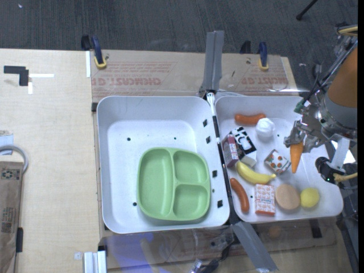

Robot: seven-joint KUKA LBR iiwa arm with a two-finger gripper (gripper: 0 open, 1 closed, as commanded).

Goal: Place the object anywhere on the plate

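The gripper is located over the right bin, at the right of the frame, with a carrot between its fingers, point downward. Below the carrot, the bin contains a small printed box, a banana, a round bun and a lemon. The green divided plate occupies the left bin, at lower center.
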